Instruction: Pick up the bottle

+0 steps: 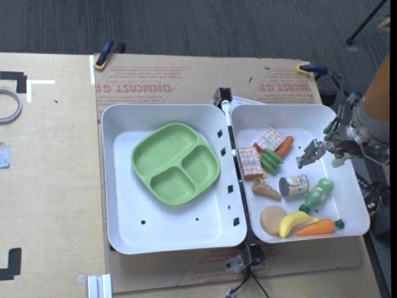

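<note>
**Operator:** Camera view from above. I have the hand (308, 153) over the right bin (353, 185), near its right wall, fingers spread and holding nothing. The bottle (316, 194) is green and lies tilted on the bin floor, just below the hand, neck pointing down toward the banana (293, 223).

**Observer:** Crowded around it?

**Operator:** Yes. A small can (293, 184) sits just beside the bottle on the left, the banana and carrot (316, 228) close below. The green plate (176, 162) in the left bin (118, 185) is well apart, no concern.

**Observer:** Risks?

**Operator:** My judgement: a finger lands on the can and knocks it, or the round bottle rolls out as the fingers close. The bin wall on the right may also block the wrist on descent.
</note>
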{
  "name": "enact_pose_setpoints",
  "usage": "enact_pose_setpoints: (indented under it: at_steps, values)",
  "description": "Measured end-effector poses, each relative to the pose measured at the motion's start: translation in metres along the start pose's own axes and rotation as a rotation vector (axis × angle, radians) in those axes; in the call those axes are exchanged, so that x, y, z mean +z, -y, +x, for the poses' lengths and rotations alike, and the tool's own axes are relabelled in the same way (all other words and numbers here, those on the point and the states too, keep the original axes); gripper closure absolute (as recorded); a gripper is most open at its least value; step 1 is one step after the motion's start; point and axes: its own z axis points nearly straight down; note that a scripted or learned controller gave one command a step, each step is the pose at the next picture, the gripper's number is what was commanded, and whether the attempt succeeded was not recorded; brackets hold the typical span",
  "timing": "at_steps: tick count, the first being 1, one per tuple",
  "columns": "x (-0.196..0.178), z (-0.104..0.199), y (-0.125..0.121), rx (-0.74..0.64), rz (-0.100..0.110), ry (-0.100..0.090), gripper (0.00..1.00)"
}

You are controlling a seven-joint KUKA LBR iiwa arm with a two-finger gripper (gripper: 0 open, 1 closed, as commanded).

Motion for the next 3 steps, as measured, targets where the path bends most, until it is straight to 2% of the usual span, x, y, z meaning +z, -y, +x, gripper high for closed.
enact_pose_setpoints:
  at_steps: [1, 2, 3]
  values:
    - [0.165, -0.053, 0.007, -0.145, -0.001, 0.0, 0.0]
    - [0.155, -0.053, 0.007, -0.142, -0.001, 0.0, 1.0]
    - [0.057, -0.003, 0.023, -0.188, -0.001, 0.0, 1.0]
